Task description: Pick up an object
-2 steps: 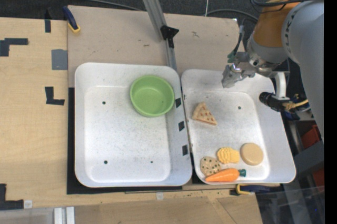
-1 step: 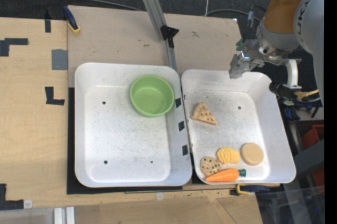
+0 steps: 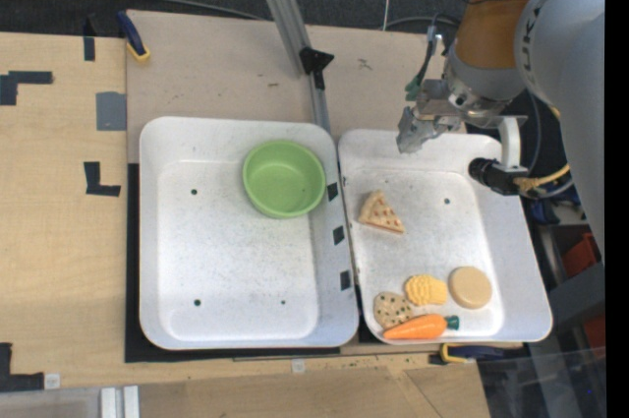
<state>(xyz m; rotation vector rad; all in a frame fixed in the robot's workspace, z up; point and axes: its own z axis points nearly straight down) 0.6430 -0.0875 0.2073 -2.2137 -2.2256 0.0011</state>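
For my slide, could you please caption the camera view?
Gripper above right bin's far edge; green bowl sits in left bin.

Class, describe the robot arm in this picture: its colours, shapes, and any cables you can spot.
The arm is a thick, rounded grey body with an orange band above the wrist. Black cables loop around the band and trail beside the wrist. The small gripper is grey metal.

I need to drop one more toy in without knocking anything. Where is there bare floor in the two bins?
Left bin: bare below and left of the green bowl. Right bin: a bare band between the wedge and the near row. Crowded along its near edge: cookie, corn, round biscuit, carrot.
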